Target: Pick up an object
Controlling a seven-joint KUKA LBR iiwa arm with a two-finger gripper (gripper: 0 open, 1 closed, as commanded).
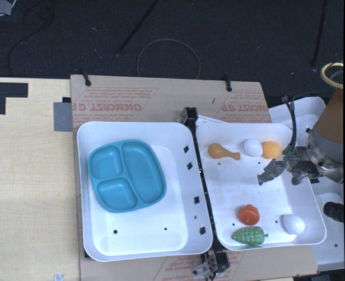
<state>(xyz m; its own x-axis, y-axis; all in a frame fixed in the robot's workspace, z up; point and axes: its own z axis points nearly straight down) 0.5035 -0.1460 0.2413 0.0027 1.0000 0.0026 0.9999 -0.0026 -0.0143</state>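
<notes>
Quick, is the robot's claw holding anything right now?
Gripper: jaws spread open over the right bin, holding nothing.

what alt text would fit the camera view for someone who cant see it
A grey robot arm's two-finger gripper hangs over the right white bin, which holds a tan toy drumstick, two white eggs, an orange ball, a red toy tomato and a green bumpy toy fruit. The left white bin holds a teal three-compartment plate.
</notes>
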